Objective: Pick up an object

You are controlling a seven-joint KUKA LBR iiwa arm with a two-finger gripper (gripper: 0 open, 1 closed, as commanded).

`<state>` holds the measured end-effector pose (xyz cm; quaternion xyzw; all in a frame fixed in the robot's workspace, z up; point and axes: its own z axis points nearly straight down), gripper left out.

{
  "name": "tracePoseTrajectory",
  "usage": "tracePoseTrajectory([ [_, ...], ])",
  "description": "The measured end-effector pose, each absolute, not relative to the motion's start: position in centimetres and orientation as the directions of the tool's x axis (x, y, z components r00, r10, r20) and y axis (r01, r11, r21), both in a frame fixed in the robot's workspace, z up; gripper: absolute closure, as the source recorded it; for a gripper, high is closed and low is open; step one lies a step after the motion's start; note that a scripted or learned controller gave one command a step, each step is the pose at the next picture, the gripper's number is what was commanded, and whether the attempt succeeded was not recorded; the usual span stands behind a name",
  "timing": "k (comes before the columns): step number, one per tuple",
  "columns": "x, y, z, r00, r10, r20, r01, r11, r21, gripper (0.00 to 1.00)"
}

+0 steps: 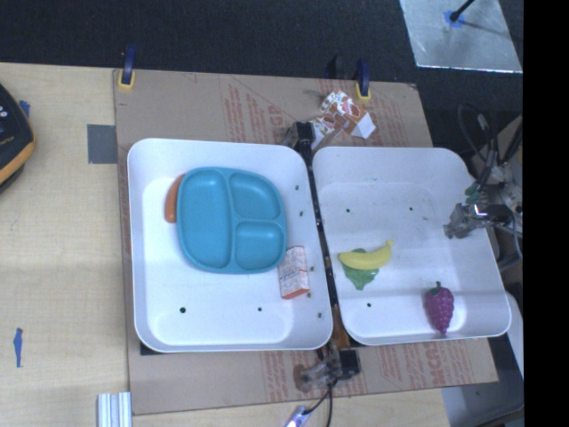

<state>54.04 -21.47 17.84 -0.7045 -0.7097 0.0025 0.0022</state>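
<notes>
In the right bin (400,176) a yellow banana (369,256) lies on a green leaf-like piece (359,277) near the left wall. A purple bunch of grapes (438,307) sits near the front right corner. In the left bin (160,318) a blue divided plate (233,220) covers most of an orange item (170,201). A small printed carton (293,272) lies by the left bin's right wall. My gripper (464,219) hangs over the right bin's right edge, well apart from the banana and above the grapes in the view.
Both bins rest on a cardboard sheet (222,105) held by clamps at the back. A crumpled wrapper (342,114) lies behind the bins. A yellow and black device (11,140) sits at the far left of the bench.
</notes>
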Motion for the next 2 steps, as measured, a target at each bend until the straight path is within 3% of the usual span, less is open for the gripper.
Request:
tracePoseTrajectory([
  [2, 54.1, -21.6, 19.9, -0.011, 1.0, -0.001, 1.0, 0.011, -0.007, 1.0],
])
